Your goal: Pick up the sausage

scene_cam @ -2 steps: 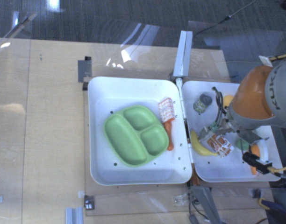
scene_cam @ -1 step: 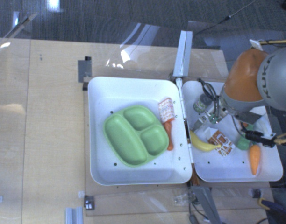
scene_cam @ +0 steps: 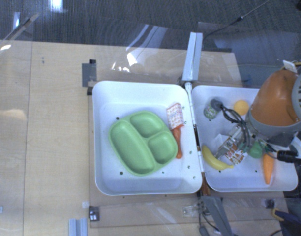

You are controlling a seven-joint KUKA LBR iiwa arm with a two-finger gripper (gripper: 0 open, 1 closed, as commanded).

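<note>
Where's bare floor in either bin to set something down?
Left bin: open strips left of and below the green divided plate. Its right side is tight, with the sausage and a packet. Right bin is crowded around the gripper, banana and carrot.

Left bin (scene_cam: 106, 171): green divided plate (scene_cam: 143, 142) takes the middle; bare white floor along left wall, front wall & back-left corner.
Sausage (scene_cam: 177, 141): lies in the narrow gap btw. plate's right edge and the wall shared w/ right bin (scene_cam: 288, 183); a red-white packet (scene_cam: 174, 115) sits just behind it. Free approach from above.
Right bin: crowded; arm (scene_cam: 276, 102) covers the right part, gripper (scene_cam: 234, 144) low in the middle, banana (scene_cam: 215, 160) at front-left, carrot (scene_cam: 268, 168) at front-right, small jar (scene_cam: 211, 111) and yellow fruit (scene_cam: 241, 106) at back.
</note>
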